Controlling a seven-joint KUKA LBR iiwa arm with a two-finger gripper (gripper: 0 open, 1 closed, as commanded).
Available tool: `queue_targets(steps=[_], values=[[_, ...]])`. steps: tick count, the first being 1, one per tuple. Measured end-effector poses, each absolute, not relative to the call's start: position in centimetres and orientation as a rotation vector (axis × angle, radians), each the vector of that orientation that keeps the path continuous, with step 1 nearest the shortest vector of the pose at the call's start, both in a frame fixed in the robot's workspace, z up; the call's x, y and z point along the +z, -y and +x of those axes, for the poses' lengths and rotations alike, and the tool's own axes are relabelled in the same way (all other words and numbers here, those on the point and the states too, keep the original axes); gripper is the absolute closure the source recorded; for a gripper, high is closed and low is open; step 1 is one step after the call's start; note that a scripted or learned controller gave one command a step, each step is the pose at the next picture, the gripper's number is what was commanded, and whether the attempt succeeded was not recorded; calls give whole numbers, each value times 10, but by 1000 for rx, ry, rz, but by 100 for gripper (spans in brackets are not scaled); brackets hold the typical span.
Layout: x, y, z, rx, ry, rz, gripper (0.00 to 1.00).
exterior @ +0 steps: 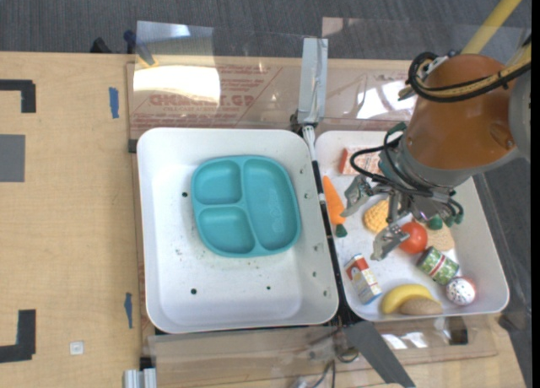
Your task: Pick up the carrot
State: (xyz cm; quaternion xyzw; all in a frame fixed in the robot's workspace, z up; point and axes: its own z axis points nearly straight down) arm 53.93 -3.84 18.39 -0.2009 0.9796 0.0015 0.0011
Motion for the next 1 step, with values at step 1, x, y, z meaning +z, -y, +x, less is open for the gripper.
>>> queue_targets(steps=[1], values=[[186, 92, 556, -3, -3043, -752, 0]])
